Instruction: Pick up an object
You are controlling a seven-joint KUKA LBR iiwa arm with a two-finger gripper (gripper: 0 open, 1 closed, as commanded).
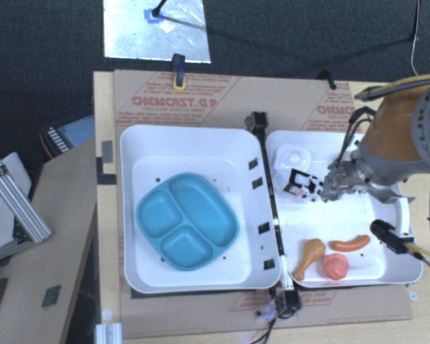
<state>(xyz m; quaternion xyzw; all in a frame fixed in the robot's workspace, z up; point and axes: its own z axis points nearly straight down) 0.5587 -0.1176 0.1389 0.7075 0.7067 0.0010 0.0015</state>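
Arm (405, 131) reaches in over the right bin (394, 267), gripper (328, 189) low, just beside a small black-and-white object (301, 183) in the bin's upper half. Can't tell how the jaws stand. Drumstick (309, 256), sausage (350, 244) and pink ball (335, 266) lie near the front wall. Blue divided plate (187, 221) in left bin (140, 149).

A divided plate (188, 221) lies in the left bin (140, 145); the right bin (387, 267) holds a drumstick (309, 255) (sausage (350, 244) just beside).
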